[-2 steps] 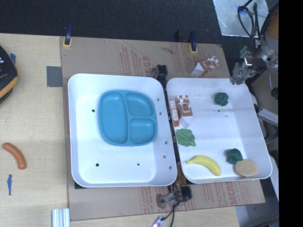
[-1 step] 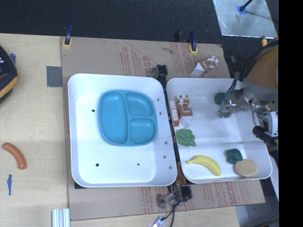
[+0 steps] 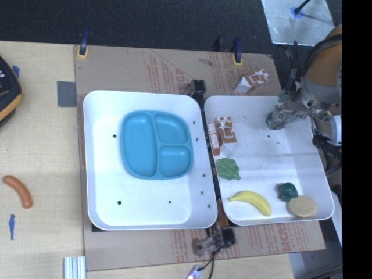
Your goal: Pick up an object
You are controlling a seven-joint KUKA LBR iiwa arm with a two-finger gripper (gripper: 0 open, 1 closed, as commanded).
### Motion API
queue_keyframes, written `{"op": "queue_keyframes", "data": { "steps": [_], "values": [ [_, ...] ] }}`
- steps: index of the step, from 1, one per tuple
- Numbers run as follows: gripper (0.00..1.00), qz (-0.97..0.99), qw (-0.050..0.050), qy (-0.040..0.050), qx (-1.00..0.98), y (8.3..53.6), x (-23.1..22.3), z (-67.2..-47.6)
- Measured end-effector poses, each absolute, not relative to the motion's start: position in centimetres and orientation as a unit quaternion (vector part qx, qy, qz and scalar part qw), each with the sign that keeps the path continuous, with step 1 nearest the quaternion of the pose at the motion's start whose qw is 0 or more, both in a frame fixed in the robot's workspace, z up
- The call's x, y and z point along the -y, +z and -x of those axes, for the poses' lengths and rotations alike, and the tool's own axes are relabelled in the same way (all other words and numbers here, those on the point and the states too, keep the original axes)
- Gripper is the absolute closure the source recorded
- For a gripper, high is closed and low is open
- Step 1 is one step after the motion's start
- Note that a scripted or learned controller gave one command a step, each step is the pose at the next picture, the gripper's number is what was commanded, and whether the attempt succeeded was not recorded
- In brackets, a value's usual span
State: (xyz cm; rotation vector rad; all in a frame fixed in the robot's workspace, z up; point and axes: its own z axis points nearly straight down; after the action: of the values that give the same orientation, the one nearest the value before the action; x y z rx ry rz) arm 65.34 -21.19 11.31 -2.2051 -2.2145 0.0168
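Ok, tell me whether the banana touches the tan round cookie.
Apart. The camera view shows bare white bin floor between the banana and the cookie.

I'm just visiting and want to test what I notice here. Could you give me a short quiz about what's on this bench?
1. True or false: the blue plate lies in the left bin.
2. Which lies nearest the banana in the right bin? A) green leaf B) sausage C) blue plate
3. Fill in: the sausage lies on the ____, outside both bins.

Key
1. True.
2. A. The leaf sits just above the banana in the same bin.
3. Bench, at its left side.
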Motion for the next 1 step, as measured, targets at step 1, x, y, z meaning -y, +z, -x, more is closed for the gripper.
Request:
{"op": "queue_keyframes", "data": {
  "steps": [1],
  "values": [
    [0.0,0.705,0.0,-0.0002,0.709,20.21,16.06,-63.3]
  ]
}}
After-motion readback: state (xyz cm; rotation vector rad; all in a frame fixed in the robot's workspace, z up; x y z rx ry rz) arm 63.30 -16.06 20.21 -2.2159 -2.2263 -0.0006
